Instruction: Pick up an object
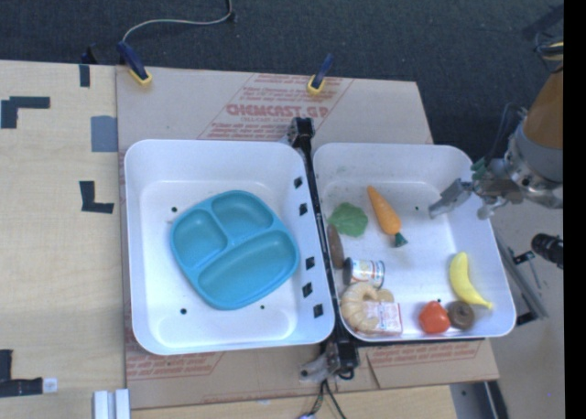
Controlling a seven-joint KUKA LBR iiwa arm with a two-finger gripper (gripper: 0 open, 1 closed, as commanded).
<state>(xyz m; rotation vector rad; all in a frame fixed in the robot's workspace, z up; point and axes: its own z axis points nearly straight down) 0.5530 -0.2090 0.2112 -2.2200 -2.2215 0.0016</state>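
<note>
Gripper (465,198) open over the R bin's (403,154) far-right side, nothing between its fingers.

Near edge of R bin: doughnut (359,296) touching a packaged snack (377,317), tomato (434,317) just beside a brown round item (461,315), banana (467,281) along the right wall. Mid bin: small can (368,271) on its side, dark item (335,245) by the divider, green leafy piece (349,220), carrot (385,212) tilted w/ green end toward near side. Gripper sits right of carrot, apart from it, above banana. L bin (146,225) holds a blue divided plate (235,247). Far side: cardboard sheet (265,106) w/ two yellow-blue clamps (135,62) on its far edge.
</note>
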